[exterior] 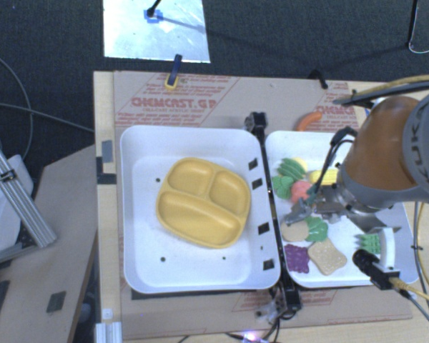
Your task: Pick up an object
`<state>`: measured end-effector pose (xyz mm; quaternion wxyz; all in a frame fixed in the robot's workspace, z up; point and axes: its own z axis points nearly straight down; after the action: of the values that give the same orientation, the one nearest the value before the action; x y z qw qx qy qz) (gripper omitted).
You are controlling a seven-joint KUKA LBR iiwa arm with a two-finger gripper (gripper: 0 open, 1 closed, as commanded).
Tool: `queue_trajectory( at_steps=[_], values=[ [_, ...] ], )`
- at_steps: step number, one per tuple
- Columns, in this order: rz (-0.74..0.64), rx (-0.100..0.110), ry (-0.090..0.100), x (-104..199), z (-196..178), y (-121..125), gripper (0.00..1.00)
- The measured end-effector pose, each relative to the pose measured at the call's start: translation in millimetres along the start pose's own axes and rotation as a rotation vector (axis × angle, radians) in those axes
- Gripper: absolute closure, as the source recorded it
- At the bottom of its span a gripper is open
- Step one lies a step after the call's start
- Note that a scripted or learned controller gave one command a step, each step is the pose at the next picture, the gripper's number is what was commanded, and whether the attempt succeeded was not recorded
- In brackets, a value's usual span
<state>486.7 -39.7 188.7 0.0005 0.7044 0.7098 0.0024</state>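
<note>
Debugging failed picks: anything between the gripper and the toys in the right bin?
Nothing visible. The gripper hangs directly over the right bin, by the round tan piece and green piece. Toys crowd close together; the arm hides part of the bin.

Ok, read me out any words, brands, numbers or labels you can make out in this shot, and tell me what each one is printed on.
"CHEMCAST GP": red print on the brown protective sheet under the bins, above the left bin.
The same red print to the upper right on the sheet, near the arm: partly hidden, not readable.
Smaller red lines around these: too blurred to read.
"KU": grey letters on the arm's side at the right edge, cut off.
</note>
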Motion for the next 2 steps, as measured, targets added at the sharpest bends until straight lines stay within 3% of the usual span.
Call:
queue_trajectory(
  at_steps=[2],
  values=[
    [0.001,0.003,-0.001,23.2,4.6,0.5,0.0]
  ],
)
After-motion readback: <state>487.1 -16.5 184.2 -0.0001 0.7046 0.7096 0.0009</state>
